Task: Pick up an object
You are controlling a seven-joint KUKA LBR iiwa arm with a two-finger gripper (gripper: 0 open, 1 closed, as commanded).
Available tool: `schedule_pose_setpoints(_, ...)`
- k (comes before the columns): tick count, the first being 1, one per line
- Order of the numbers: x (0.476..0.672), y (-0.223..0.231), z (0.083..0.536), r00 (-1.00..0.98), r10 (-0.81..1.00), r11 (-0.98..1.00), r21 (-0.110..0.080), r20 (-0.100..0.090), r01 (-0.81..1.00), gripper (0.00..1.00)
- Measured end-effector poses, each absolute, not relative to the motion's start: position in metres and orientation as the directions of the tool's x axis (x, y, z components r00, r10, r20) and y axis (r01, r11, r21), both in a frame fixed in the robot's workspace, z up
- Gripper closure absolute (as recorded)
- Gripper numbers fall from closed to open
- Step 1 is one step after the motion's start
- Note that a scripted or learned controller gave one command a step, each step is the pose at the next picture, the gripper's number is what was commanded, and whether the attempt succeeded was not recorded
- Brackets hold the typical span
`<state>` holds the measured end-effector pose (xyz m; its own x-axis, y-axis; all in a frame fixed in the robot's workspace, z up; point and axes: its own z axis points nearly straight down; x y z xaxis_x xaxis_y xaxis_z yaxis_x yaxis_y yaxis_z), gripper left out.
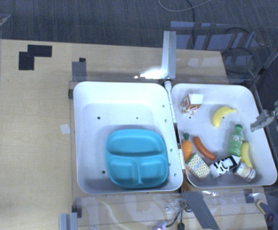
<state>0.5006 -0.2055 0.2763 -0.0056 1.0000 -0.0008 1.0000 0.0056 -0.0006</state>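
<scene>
Though its label is unreadable, a green bottle [235, 140] stands beside a banana [222, 115].

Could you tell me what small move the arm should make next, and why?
Probably move the hand left over the banana. The hand sits at the right bin's right rim, holding nothing, and the banana lies apart from the other items, so it looks easiest to grasp.

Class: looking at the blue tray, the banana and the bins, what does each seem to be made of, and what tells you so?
Tray: likely moulded plastic, matt, one even blue with rounded compartments.
Banana: probably toy plastic, smooth, uniform yellow.
Bins: seemingly white plastic, slightly glossy, with rounded corners.
</scene>
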Motion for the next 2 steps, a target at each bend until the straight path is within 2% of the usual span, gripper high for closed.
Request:
schedule_pose_setpoints(1, 0.551, -0.206, 0.136, -0.083, 0.997, 0.083, -0.002, 0.001, 0.997, 0.00)
schedule_pose_setpoints(2, 0.608, -0.205, 0.090, -0.077, 0.997, 0.077, 0.002, -0.001, 0.997, 0.00)
